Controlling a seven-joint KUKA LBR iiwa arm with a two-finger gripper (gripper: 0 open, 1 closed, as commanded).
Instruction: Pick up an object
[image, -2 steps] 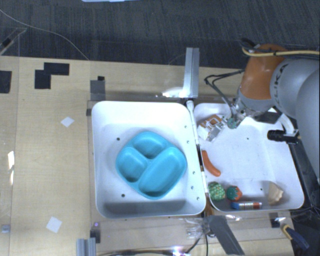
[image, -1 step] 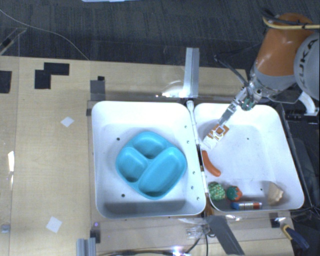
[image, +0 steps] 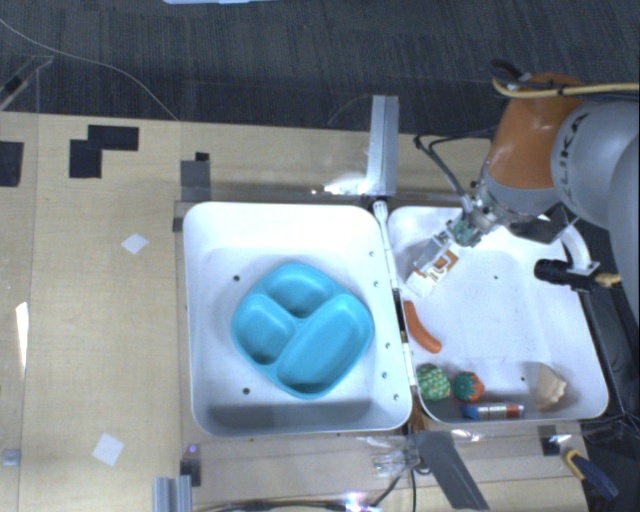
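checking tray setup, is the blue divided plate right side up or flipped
Right side up: the blue divided plate in the left bin shows its three hollow compartments facing the camera.

Bins (image: 215, 235): smooth white plastic, slight sheen. In the left one, divided tray (image: 300, 328): glossy blue plastic. Bench (image: 90, 320): matt pale wood.

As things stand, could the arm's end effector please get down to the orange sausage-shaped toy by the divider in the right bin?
Probably yes. The end effector hangs just above the orange sausage-shaped toy, which lies alone against the right bin's left wall; that wall may crowd one side.
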